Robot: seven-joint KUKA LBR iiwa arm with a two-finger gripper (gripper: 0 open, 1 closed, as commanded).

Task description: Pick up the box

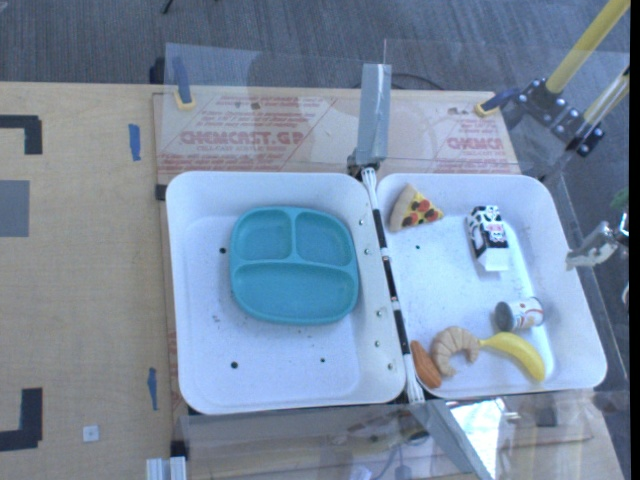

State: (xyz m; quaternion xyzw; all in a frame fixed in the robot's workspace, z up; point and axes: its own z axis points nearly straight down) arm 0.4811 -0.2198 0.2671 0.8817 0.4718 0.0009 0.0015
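**In the right bin, toward the far side: a small box to lift**

In the right bin (572,268) of the two on the desk (80,268), lying flat on the floor: a small cow-patterned carton, the box (489,236), long axis running roughly from far wall to near wall. Well apart from the toy pizza slice (414,209) on its left, and from the little can (518,314), banana (520,353) and croissant (455,346) nearer the front. Free room on every side, so no crowding to work around.

Probably light and hollow, with thin walls; stiff enough to pinch, yet likely to dent under hard pressure. Smooth printed faces, so perhaps a little slippery. Best taken from above across the two long sides, near the middle of its length, with a moderate squeeze. Risk of it skating along the bin floor if touched off-centre.

State of the fingers: impossible to tell from this view.
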